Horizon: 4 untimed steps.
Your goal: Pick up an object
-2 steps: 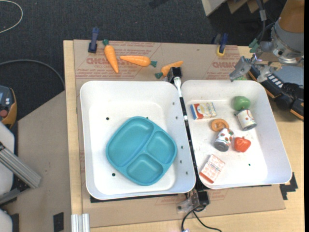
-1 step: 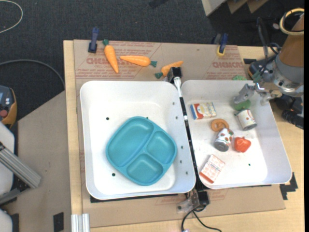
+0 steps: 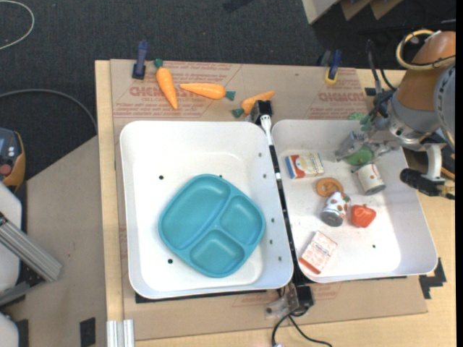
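My gripper (image 3: 357, 147) hangs low over the far part of the right bin (image 3: 412, 255), on the grey arm that reaches in from the right. Just below it lies a small green object (image 3: 359, 159), partly covered by the gripper. A silver can (image 3: 370, 178) lies right next to it on the near side. Also in this bin are a white, red and blue carton (image 3: 304, 165), an orange-brown round piece (image 3: 329, 187), a second small can (image 3: 334, 210), a red pepper-like toy (image 3: 363, 215) and a red and white box (image 3: 318, 251).
The left bin (image 3: 141, 157) holds a teal divided plate (image 3: 211, 225). Three toy carrots (image 3: 202, 90) lie on the cardboard behind the bins. A black divider (image 3: 273, 166) runs between the bins. Clamps (image 3: 139, 58) sit at the back edge.
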Each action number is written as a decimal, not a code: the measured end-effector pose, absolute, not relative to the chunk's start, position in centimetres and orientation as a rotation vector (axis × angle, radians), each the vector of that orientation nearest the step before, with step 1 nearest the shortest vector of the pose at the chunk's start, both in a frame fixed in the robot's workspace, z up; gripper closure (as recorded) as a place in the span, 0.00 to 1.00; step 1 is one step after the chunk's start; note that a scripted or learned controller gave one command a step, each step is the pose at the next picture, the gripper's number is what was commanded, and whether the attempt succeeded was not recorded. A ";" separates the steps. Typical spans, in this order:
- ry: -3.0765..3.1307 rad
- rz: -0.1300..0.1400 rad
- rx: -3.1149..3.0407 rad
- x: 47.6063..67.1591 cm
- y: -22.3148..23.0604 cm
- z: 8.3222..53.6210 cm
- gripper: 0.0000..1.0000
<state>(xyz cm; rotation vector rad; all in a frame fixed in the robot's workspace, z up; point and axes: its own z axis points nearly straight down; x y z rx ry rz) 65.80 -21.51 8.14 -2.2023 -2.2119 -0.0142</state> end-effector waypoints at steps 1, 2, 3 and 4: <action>-2.226 -0.004 -2.217 65.8 -22.1 9.6 1.00; -2.224 0.000 -2.213 64.9 -15.8 8.4 1.00; -2.239 -0.018 -2.217 67.1 -7.9 19.3 1.00; -2.222 0.003 -2.207 56.9 -0.7 18.4 1.00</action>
